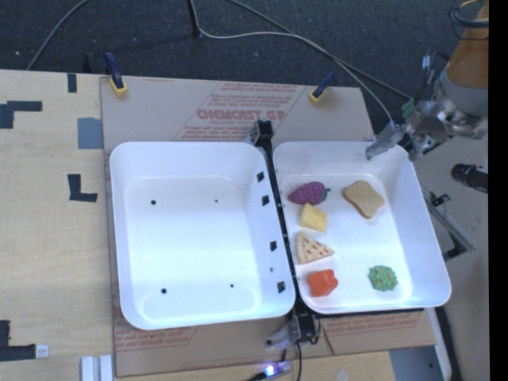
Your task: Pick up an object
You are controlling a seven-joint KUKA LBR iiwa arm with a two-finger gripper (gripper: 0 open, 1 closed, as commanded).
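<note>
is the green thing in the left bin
No, the green item lies in the right bin, near its front right corner.

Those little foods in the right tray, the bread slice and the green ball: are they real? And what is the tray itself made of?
Probably toys. The bread slice looks like moulded plastic or foam: flat tan colour, smooth rounded edges. The green ball has a bumpy, speckled surface, perhaps rubbery plastic; too small to be sure. The right tray looks like thin white plastic, smooth with a slight sheen and rounded corners.
</note>
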